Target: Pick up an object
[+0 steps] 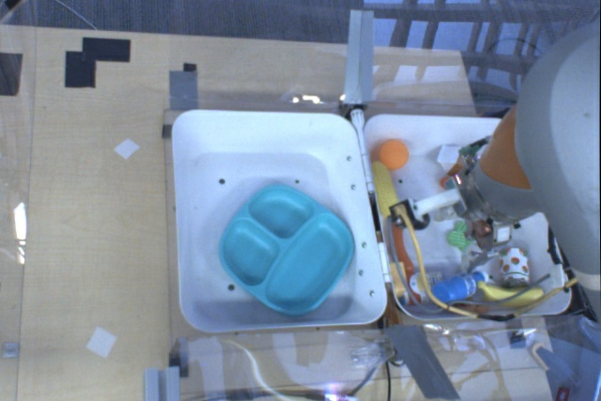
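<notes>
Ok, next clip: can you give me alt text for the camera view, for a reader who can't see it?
A grey robot arm with an orange band reaches from the right into the right white bin, cluttered with small items including an orange ball, a banana and a blue object. The left white bin holds a teal divided plate.

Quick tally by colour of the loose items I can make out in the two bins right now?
Teal: 1, the divided plate in the left bin.
Orange: 1, the ball in the right bin.
Yellow: 2, the long piece by the divider and the banana.
Blue: 1, the bottle.
Green: 1, the small piece.
Total: 6. More may be hidden under the arm.
</notes>
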Action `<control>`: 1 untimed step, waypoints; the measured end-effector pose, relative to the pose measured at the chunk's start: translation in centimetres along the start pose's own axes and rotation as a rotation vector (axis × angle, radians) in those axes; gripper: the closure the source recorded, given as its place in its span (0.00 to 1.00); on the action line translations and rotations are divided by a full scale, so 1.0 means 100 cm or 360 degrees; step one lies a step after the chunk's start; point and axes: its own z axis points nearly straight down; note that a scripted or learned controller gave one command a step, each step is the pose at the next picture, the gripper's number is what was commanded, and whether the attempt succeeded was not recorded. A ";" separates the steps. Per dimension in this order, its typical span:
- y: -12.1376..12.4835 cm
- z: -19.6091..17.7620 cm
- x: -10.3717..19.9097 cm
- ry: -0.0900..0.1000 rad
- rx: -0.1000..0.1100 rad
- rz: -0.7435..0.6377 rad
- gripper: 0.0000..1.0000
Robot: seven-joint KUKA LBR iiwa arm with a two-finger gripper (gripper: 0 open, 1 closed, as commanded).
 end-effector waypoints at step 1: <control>0.050 0.005 0.125 -0.0020 0.0004 -0.0059 0.00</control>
